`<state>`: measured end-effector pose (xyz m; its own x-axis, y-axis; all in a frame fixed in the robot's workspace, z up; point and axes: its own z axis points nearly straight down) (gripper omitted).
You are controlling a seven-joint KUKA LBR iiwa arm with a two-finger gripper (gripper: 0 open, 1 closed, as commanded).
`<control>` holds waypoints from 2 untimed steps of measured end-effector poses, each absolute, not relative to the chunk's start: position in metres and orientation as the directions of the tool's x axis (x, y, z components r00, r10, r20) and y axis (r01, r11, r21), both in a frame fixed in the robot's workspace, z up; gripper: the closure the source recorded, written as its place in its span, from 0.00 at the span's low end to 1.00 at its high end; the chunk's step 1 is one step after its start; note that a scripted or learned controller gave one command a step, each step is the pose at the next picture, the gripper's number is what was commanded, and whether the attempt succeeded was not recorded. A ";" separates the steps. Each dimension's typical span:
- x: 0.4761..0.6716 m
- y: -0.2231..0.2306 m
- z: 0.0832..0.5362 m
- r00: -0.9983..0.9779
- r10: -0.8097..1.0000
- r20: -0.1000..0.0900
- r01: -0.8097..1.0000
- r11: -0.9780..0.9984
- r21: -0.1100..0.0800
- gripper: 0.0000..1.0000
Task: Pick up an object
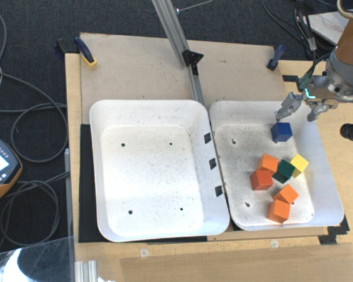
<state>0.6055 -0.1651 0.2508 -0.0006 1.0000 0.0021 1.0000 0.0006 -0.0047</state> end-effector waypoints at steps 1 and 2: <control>0.606 -0.165 0.253 -0.001 1.000 0.001 1.000 0.001 -0.001 0.00; 0.605 -0.163 0.211 -0.001 1.000 0.001 1.000 0.001 -0.005 0.00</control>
